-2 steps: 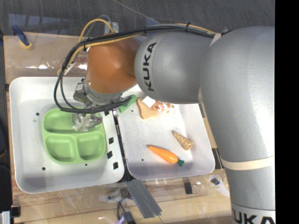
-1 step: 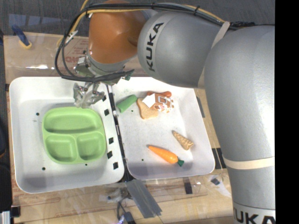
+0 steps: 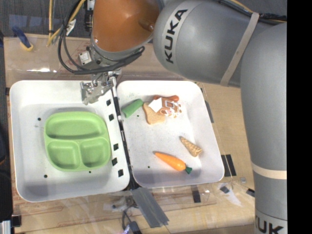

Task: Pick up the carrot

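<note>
Camera view: the carrot point(image 3: 172, 161) lies in the right bin point(image 3: 207, 130), near its front edge, tip pointing left. The hand point(image 3: 99, 88) hangs over the far edge of the left bin point(image 3: 19, 130), gripping nothing; how far it is open cannot be told.

The tray point(image 3: 76, 140) lies in the left bin point(image 3: 24, 101). In the right bin point(image 3: 207, 130), the carrot point(image 3: 170, 161) lies nearest the front, the cone point(image 3: 190, 146) just behind it.

Bright orange carrot with a dark green tip point(image 3: 172, 161), lime-green plastic divided plate point(image 3: 76, 140), two shallow white bins point(image 3: 24, 96), grey arm with an orange band point(image 3: 122, 21).
</note>
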Controlling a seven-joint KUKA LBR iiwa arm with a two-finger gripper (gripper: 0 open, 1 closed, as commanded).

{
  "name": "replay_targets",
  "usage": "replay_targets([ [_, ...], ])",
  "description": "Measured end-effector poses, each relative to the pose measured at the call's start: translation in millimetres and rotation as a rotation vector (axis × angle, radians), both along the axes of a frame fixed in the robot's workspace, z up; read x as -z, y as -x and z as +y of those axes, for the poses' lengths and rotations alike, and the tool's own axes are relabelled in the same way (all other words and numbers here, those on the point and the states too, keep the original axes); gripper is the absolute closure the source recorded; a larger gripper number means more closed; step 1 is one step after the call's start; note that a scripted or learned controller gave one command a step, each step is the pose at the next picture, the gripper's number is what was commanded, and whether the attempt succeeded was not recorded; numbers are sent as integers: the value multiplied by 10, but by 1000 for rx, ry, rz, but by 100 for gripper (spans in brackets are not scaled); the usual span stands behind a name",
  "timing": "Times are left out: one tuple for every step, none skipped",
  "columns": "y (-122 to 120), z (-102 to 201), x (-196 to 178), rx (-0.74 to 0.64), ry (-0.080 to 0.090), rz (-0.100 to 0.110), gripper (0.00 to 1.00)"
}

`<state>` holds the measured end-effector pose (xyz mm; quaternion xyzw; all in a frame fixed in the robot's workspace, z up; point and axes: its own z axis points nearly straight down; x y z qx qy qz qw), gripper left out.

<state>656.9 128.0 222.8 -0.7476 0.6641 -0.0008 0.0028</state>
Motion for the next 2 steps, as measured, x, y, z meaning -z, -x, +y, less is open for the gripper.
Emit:
replay_targets([
  [150, 475, 551, -269, 2, 9, 100],
  [-7, 731, -236, -383, 1, -2, 100],
])
